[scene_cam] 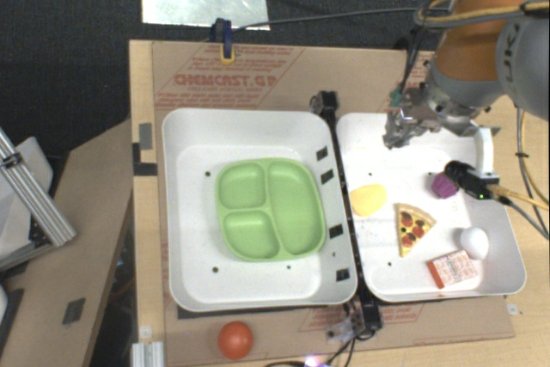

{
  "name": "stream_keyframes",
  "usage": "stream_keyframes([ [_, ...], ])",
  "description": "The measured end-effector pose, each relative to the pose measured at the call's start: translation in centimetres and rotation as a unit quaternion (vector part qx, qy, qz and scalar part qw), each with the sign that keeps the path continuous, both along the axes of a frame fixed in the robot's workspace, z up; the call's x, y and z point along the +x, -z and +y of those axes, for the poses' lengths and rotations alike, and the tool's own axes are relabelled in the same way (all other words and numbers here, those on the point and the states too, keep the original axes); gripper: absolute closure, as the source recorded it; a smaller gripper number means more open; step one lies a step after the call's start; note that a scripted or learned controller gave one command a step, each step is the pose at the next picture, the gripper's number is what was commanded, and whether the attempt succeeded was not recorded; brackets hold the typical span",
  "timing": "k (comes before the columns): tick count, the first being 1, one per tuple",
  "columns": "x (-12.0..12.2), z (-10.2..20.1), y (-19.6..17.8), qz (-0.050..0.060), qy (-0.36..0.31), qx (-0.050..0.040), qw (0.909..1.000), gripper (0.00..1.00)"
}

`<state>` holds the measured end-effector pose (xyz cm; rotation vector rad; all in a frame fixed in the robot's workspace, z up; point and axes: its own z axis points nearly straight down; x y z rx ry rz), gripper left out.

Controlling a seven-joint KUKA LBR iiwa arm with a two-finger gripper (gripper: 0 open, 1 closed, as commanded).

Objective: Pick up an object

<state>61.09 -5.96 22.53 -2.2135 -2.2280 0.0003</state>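
The gripper point(397, 136) is seen poised over the far end of the right bin point(516, 271), nothing visibly held; how far the jaws are parted cannot be told. The nearest pickable items, a yellow piece point(369, 199) and a pizza slice point(413, 228), lie apart from it toward the bin's middle; a purple piece point(443, 185) sits beside the arm's black fitting. A straight descent would likely close on bare floor, and the flat slice could be missed.
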Motion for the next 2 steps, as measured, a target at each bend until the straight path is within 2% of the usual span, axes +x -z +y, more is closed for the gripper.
stream_keyframes([
  [2,-5.5,9.1,0.5,0.000,-0.001,0.0007,1.0000,1.00],
])
